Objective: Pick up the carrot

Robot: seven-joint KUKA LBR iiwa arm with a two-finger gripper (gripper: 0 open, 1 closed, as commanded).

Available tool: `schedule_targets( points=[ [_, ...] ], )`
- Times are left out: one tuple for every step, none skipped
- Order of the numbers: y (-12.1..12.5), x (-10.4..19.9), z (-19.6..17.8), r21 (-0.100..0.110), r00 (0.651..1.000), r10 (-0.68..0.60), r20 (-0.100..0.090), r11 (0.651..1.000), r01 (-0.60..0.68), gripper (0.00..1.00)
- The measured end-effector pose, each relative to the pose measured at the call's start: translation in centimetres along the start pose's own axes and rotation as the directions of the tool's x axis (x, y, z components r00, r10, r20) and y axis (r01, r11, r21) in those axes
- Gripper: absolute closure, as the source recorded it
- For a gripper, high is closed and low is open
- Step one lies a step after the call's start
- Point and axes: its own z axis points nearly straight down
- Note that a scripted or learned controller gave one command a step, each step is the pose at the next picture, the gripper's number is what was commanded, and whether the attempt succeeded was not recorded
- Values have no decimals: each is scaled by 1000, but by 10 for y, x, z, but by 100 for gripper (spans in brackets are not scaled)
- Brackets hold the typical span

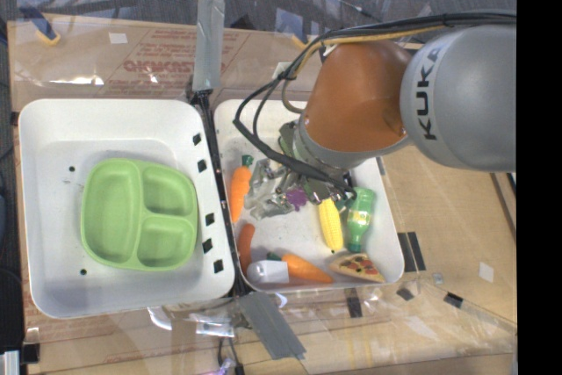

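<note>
Carrot [238,191] lies in the right bin [392,234], lengthwise against its left wall, green stub pointing away from the camera. Landmark for what follows: the corn [330,224], mid-bin.

- Carrot: well left of the corn, close to the wall. That leaves little room for a finger on the wall side; judgement, a grasp across its width looks awkward.
- Second orange piece [304,270], carrot-like, below and left of the corn along the near wall, its thick end at a white cylinder [267,271]. Could be mistaken for the target.
- Small red-orange piece [246,239], left of the corn, just below the carrot.
- Green bottle [359,219] just right of the corn; pizza slice [356,265] below it; purple item [298,198] up-left of it.
- Gripper [268,189]: up-left of the corn, between corn and carrot, low over the bin floor. The metal fingers look narrowly parted, nothing between them. Whether they touch the carrot I cannot tell; they sit just beside it.
- Arm [369,101] hangs over the bin's far half, hiding what lies beneath.
- Left bin [35,189] holds a green tray [138,212].

Carrot not lifted.
</note>
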Motion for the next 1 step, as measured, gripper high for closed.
schedule_targets(
  points=[
    [5, -22, -38, 0, 945, -327, 0, 945, 327, 100]
  ],
)
